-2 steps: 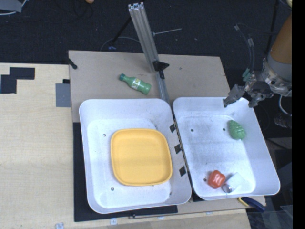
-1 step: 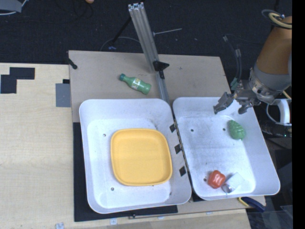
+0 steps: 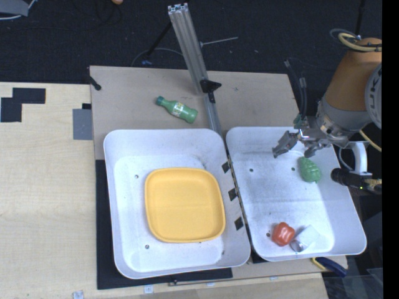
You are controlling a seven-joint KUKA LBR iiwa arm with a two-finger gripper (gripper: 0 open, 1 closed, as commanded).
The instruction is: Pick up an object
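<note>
**Ops:** Status on the pick?

**Me:** Nothing grabbed as far as I can see. The gripper (image 3: 298, 143) sits low over the upper part of the right bin (image 3: 268, 185), arm coming in from the right. Fingers look spread, one pointing left toward the bin's middle, and I see nothing between them.

**Ops:** Closest target?

**Me:** The green object (image 3: 309, 169), just beside and below the fingertips in the upper right of that bin. It looks to be resting on the bin floor, not pinched. Can't tell if a finger touches it.

**Ops:** What does it look like?

**Me:** Small, lumpy, rounded, bright green, soft-looking edges. Too blurry to name it. My guess is it's easy enough to pinch if the fingers straddle it.

**Ops:** Other candidates?

**Me:** A red object (image 3: 283, 233) near the front edge of the same bin, with a small grey piece (image 3: 297, 246) touching it. A yellow plate (image 3: 184, 204) lies flat in the left bin (image 3: 124, 161). A green bottle (image 3: 177, 109) lies on its side on the bench behind the bins.

**Ops:** What's left?

**Me:** Basically everything: line up over the green object, close, lift. I judge we're at approach stage, grasp not yet made.
</note>
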